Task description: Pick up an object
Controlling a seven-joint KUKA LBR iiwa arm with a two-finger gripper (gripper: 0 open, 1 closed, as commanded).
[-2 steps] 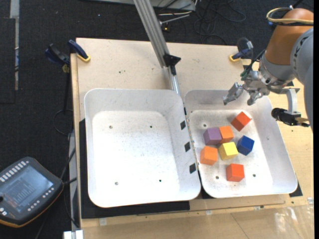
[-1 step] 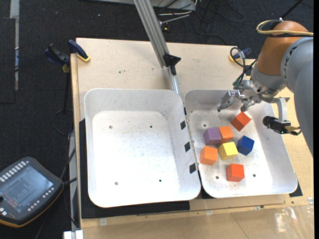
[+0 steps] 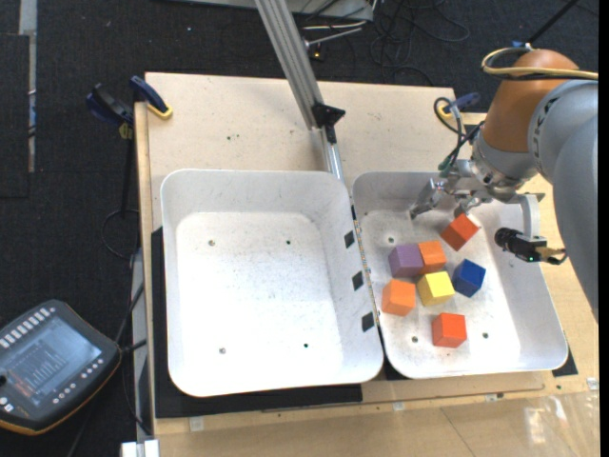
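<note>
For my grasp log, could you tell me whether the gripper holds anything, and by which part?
It cannot be told: the gripper hangs just above the orange-red block, with no block visibly between its fingers.

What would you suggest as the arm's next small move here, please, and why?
Probably a short move toward the near rim and a descent onto the red-orange cube. The hand sits above the far end of the right bin, just behind that cube, which lies tilted and apart from the cluster of the purple cube, the yellow cube and the blue cube.
</note>
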